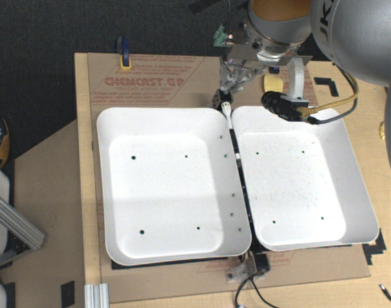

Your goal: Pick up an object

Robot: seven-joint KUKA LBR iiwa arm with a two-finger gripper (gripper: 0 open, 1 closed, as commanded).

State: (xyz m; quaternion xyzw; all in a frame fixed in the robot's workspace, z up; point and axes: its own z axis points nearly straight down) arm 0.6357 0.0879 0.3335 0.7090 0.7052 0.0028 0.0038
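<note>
Honestly, can't tell whether the gripper point(229, 87) is open or clenched from this angle, and nothing reads as held. It hangs over the far end of the seam point(241, 191) between the two bins point(311, 115). Only candidate object is a small dark bit point(219, 99) directly under the gripper, touching it or just off; it could be loose or hardware. A thin pale strip point(231, 136) runs from it along the seam, away from the gripper, and may be just rim. If that's the target, its long axis follows the seam: drop straight down and grasp across it.
</note>
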